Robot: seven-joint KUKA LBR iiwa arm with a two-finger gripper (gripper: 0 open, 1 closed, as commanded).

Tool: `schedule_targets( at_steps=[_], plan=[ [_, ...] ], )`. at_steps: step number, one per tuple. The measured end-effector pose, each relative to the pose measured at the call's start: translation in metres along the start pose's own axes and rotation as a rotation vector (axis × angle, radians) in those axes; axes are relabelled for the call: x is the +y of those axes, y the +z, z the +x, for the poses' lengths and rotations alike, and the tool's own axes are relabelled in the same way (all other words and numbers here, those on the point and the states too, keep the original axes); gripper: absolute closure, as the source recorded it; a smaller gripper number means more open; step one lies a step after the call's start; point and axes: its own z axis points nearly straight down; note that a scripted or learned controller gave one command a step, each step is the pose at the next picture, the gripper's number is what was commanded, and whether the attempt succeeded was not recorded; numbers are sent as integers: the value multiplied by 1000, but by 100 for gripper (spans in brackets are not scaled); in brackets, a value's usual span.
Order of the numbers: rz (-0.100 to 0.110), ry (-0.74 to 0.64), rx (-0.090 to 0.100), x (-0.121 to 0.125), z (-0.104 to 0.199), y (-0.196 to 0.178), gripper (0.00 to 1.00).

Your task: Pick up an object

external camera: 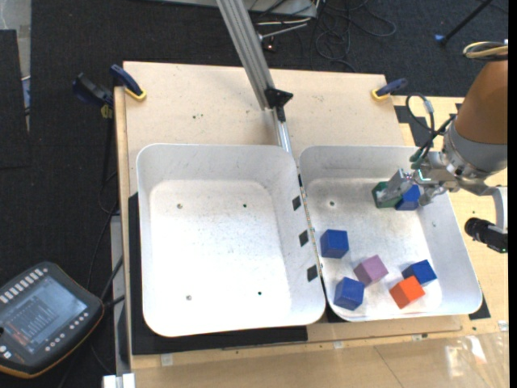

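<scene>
Right white bin [452,241], small blue cube [409,198] with flat faces, clamped in claw [397,194]

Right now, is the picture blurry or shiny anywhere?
Camera view: mostly sharp and evenly lit. The blocks cast only soft, short shadows on the right bin. The gripper looks slightly smeared, with something blue at it. No strong glare on the left bin.
</scene>
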Motion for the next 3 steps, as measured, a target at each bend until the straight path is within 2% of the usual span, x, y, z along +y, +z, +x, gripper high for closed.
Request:
schedule_targets(
  at_steps=[1, 2, 3],
  plan=[
    [-4, 0, -1, 1, 0, -2, 0],
    [1, 2, 0, -5, -6, 45, 0],
    [2, 1, 0, 0, -4, 107, 0]
  ],
)
